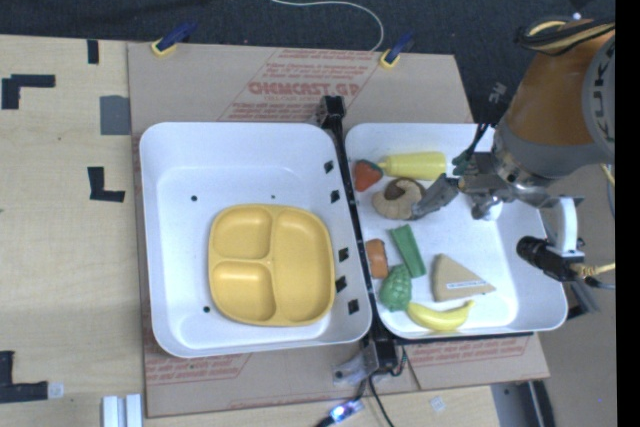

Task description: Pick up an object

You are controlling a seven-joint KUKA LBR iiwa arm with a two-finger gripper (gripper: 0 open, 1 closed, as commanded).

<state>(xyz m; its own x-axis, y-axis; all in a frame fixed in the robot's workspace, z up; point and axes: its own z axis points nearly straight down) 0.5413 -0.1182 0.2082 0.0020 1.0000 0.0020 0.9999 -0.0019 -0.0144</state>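
The right bin [535, 310] holds several toy foods. A yellow corn cob [411, 163] lies at the back beside a red-orange piece [367, 175], with a brown and cream mushroom [396, 199] just in front. Nearer the front lie an orange carrot [376, 258], a green stick [407, 250], a green broccoli [396, 290], a tan sandwich wedge [460, 278] and a yellow banana [439, 316]. My gripper [455, 204] hangs low over the bin's middle, just right of the mushroom. It is open, and one grey finger [431, 199] points at the mushroom. Nothing sits between the fingers.
The left bin [170, 165] holds a yellow divided plate [271, 264]. A black divider clip [331, 110] sits where the two bins meet. The grey and orange arm [560, 105] covers the right bin's back right corner. A white cable [300, 0] runs across the dark floor behind.
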